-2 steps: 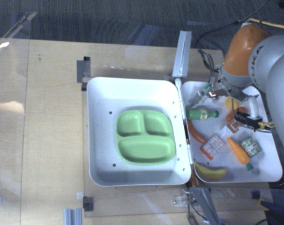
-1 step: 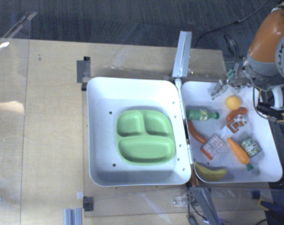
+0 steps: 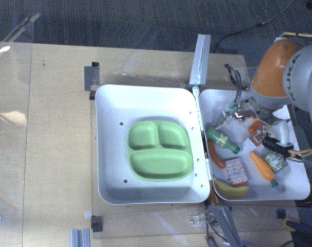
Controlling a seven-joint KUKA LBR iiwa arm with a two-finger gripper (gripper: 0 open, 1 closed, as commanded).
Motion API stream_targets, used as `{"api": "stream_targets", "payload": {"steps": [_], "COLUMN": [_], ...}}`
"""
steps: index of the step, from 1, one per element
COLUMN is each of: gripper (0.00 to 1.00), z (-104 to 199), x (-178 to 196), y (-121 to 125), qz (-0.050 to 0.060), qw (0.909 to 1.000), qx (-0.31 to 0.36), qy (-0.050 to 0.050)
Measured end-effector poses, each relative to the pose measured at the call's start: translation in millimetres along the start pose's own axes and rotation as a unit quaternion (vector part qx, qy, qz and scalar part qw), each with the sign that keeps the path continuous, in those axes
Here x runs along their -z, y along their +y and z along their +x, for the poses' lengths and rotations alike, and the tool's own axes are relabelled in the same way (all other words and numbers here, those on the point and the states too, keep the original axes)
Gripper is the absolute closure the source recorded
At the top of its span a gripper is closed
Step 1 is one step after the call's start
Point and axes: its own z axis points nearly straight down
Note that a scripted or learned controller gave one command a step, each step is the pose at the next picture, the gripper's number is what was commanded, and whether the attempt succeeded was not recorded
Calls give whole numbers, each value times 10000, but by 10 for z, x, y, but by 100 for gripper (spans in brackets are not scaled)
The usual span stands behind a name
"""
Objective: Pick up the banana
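The banana (image 3: 231, 190) is yellow and lies along the front edge of the right bin (image 3: 300, 189). Its upper side touches a small red patterned box (image 3: 237, 171). My gripper (image 3: 235, 113) hangs over the back part of the same bin, well behind the banana, with the green bottle and the red box between them. I see nothing held in it. The grey arm with its orange band (image 3: 274, 71) comes in from the right above the bin.
The right bin also holds a green bottle (image 3: 223, 140), a red sausage (image 3: 216, 156), an orange carrot (image 3: 262, 166), a small green packet (image 3: 275, 161) and an orange-and-white item (image 3: 257, 130). The left bin (image 3: 109, 138) holds a green divided tray (image 3: 159, 150).
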Motion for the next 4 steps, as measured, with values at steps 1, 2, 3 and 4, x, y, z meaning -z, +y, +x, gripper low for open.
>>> {"api": "stream_targets", "payload": {"steps": [1, 2, 3, 4], "gripper": [0, 0, 0, 0], "z": [259, -576, 90, -690], "x": [-98, 830, 71, 564], "y": [-370, -615, -678, -503], "qz": [-31, -4, -4, 2], "qw": [10000, 10000, 10000, 9967], "qx": [-7, -19, 36, -806], "qy": [-9, -8, 1, -8]}}
